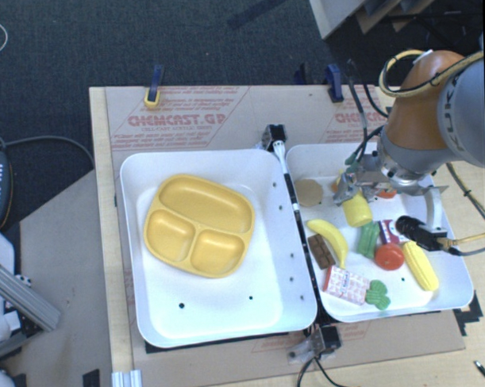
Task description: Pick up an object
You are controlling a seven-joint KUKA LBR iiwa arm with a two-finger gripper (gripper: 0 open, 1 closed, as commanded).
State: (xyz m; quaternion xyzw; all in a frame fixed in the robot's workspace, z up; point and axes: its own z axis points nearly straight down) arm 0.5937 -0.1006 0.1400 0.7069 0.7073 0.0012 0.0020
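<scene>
while the arm (430, 103) reaches over the right bin (456, 292), the end effector (355, 185) hangs low at the back of it, right by a small yellow toy (357, 212). i cannot tell how wide it is or if it has hold of anything, because the wrist hides it. the toys sit packed close: a banana (330, 238), a green pepper (367, 240), a tomato (389, 257), a corn cob (420, 266), a brown bar (320, 251), a card (345, 285) and broccoli (378, 295). i think a grab could miss here. the yellow toy looks round and may slip or roll away. a bump could push its neighbors or catch two at once. the left bin (141, 256) has a yellow plate (197, 225).
</scene>
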